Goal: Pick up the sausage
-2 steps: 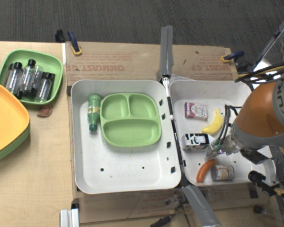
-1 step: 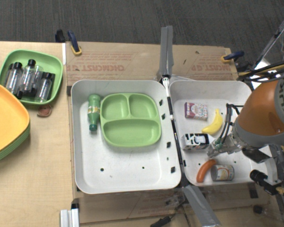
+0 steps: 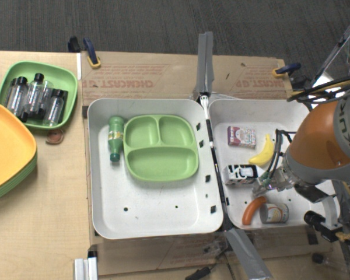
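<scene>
Orange sausage (image 3: 254, 210) lies near the front of my right bin (image 3: 291, 111), beside a can (image 3: 275, 213). My gripper (image 3: 267, 184) hovers just above it; I can't tell whether it's gripping anything.

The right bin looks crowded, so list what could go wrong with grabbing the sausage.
1. The sausage lies right beside a can, so the claw may bump or grab the can instead.
2. It sits near the front wall of the right bin, leaving little room on that side.
3. A small carton and a banana lie close by and could get knocked.
</scene>
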Controlling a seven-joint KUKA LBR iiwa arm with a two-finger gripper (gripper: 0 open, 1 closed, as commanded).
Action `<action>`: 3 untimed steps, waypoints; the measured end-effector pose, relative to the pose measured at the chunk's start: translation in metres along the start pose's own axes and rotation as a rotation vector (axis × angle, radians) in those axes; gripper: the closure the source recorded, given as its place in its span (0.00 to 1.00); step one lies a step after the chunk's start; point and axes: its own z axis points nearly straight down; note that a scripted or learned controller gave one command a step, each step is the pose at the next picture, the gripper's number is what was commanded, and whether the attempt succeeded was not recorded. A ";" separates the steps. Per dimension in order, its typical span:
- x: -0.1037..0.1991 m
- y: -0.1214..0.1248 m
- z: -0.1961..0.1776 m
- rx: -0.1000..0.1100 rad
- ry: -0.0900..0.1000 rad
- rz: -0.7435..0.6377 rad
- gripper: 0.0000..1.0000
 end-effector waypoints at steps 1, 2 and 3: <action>-0.001 0.000 -0.008 0.001 0.000 0.001 1.00; -0.006 -0.002 0.001 0.000 0.000 0.217 1.00; -0.006 -0.002 -0.007 0.003 0.000 0.215 1.00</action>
